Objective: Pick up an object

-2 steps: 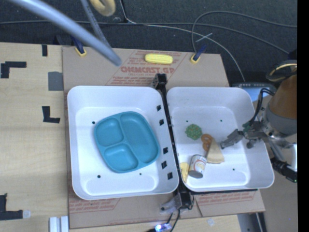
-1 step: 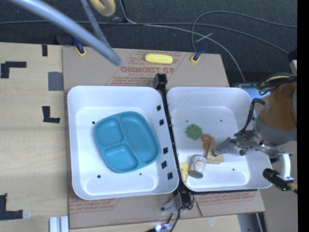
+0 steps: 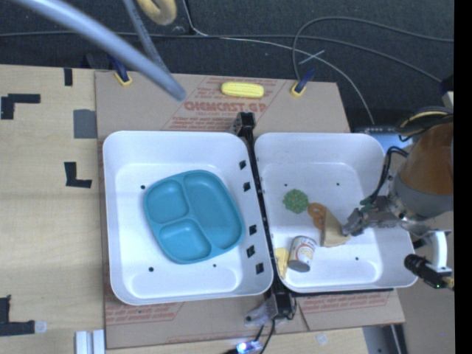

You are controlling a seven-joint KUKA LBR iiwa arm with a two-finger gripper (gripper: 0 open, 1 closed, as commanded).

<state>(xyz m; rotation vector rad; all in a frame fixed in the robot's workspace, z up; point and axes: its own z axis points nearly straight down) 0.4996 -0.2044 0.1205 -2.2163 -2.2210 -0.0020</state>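
A black clamp (image 3: pixel 271 310) is sitting nearest the camera, at the front edge where the two white bins are meeting. Going from the left, the pale wooden bench (image 3: pixel 44 198) is carrying a sheet of brown cardboard (image 3: pixel 214 103), and the left bin (image 3: pixel 118 220) is lying on it. A blue divided plate (image 3: pixel 193 216) is resting flat in the middle of that bin. Behind the bins, a yellow corn-shaped toy (image 3: pixel 242 90) is lying on the cardboard. The right bin (image 3: pixel 324 142) is holding a small group of things: a green ball (image 3: pixel 296 200) toward its middle, an orange ring-shaped piece (image 3: pixel 318 214) just beside it, a tipped can (image 3: pixel 301 252) near the front wall, and a yellow bit (image 3: pixel 282 258) touching the can's left side. The hand (image 3: pixel 354 224) is reaching in from the right and is hanging low over a pale tan piece (image 3: pixel 334 234); whether its fingers are spread or pressed together cannot be told. The grey arm (image 3: pixel 426 169) is standing at the bin's right wall.
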